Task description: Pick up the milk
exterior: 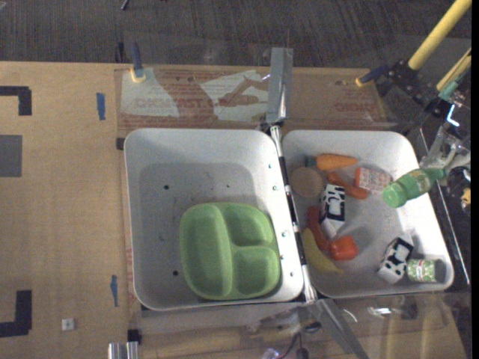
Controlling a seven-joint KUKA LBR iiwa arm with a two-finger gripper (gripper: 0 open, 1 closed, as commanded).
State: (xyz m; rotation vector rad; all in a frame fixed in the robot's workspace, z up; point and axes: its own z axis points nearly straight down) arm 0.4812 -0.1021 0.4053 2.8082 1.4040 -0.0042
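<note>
Two small black-and-white cow-patterned milk cartons lie in the right bin point(419, 234). One milk carton point(333, 203) is near the bin's left side, between a brown round item and a red pepper. The other milk carton point(395, 259) sits at the front right, beside a small green-labelled jar point(423, 269). What looks like my gripper point(441, 154) shows as a pale metallic part at the bin's right edge, just above the base end of a green bottle point(409, 186). It is well apart from both cartons.
The right bin also holds a carrot point(336, 161), a red-and-white packet point(372, 178), a brown round item point(305, 181), a red pepper point(343, 247) and a banana point(319, 253). A green divided plate point(229, 250) lies in the left bin point(150, 200).
</note>
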